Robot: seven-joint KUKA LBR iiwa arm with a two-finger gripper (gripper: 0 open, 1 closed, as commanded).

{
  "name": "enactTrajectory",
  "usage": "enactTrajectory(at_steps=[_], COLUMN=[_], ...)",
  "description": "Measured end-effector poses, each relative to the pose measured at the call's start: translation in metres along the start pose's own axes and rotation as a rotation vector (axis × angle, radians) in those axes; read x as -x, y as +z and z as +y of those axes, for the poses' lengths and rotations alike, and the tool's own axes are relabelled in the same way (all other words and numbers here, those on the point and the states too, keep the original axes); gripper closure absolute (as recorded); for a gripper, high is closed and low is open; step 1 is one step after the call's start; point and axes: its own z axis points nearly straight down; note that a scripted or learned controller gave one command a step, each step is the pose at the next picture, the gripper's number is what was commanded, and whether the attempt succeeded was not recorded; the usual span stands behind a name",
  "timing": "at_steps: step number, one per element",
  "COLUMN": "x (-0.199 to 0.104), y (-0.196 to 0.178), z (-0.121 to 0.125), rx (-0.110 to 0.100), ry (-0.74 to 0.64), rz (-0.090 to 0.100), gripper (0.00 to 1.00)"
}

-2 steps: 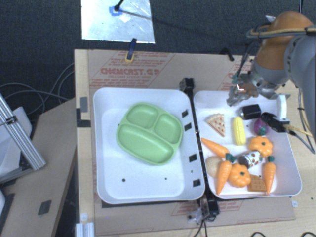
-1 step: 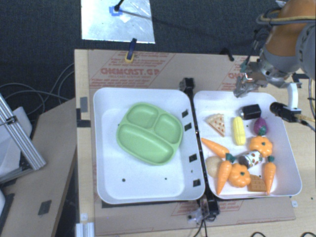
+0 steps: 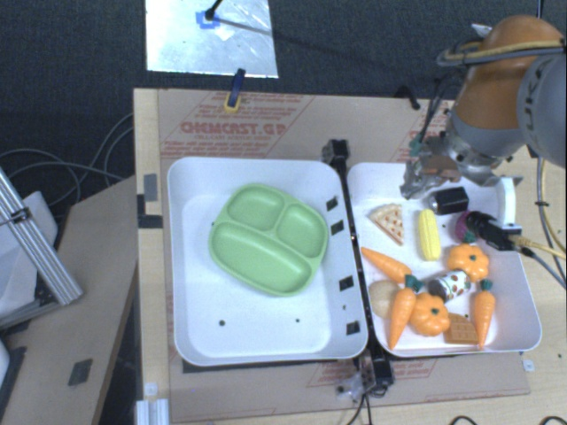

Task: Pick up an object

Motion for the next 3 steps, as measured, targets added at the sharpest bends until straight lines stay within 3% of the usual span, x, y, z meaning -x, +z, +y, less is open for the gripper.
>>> enactTrajectory(at_steps=[2,3], x=[-0.070,-0.068], y=[0.005,0.007], z=[-0.077,-0.084], rx=[-0.001,0.000], ry=[-0.001,0.005], rz=[0.001,0.001], gripper=[1.00,1.00])
